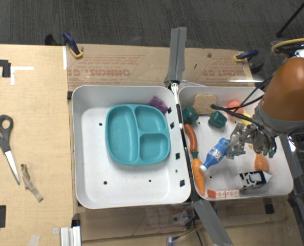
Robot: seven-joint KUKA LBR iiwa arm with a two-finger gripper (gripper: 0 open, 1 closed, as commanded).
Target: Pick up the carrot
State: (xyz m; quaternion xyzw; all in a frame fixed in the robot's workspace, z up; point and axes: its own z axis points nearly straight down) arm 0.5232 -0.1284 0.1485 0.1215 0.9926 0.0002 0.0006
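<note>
A: Table (28,137) first. Pale wood, running well out to the left of the jaws, scissors (3,142) lying on it at the far left edge.

B: Noted. Bins?

A: Two white ones, side by side. Left bin (90,188) sits left of the jaws, past the divider, with a teal sectioned plate (139,134) in it and a purple item (158,104) at its back edge. Right bin (275,186) lies under the jaws.

B: Arm?

A: Grey arm with orange band (290,88) entering from the right, above and right of the jaws. Jaws (240,143) low over the right bin's middle. Open or clenched, cannot tell; cables and metal clutter hide the tips. Nothing seen between them.

B: Carrot?

A: Carrot (198,174) lies lower left of the jaws, along the bin's left wall, well apart from them. Blue-and-white bottle (216,154) just left of the jaws, tilted, between them and the carrot.

B: Smaller bits?

A: Red sausage-like item (191,137) left of the jaws, above the carrot. Green piece (217,119) up and left. Black-and-white carton (254,178) below the jaws, slightly right.
</note>
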